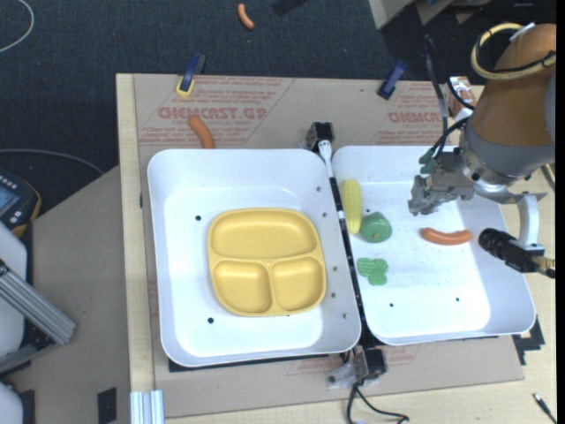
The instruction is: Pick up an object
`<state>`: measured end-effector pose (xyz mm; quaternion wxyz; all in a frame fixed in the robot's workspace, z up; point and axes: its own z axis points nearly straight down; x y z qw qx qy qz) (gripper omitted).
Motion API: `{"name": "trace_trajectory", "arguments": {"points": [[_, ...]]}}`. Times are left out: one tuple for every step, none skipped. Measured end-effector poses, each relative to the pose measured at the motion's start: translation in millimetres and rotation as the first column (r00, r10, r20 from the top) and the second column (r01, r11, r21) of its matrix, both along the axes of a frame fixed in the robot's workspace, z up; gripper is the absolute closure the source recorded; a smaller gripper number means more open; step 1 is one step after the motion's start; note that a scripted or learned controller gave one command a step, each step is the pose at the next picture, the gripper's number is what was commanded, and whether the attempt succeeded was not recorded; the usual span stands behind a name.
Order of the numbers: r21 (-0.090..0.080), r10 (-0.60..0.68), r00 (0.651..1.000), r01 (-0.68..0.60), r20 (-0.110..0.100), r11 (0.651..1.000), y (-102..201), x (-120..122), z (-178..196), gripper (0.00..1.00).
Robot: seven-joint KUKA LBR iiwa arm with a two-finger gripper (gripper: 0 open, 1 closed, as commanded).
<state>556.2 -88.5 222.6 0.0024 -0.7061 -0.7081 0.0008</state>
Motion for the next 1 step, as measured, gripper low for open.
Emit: {"name": "trace_trajectory", "arguments": {"points": [[0.001,0.001,1.0,-0.001,-0.001,1.0,42.8,-31.9,-8.4,1.0]]}}
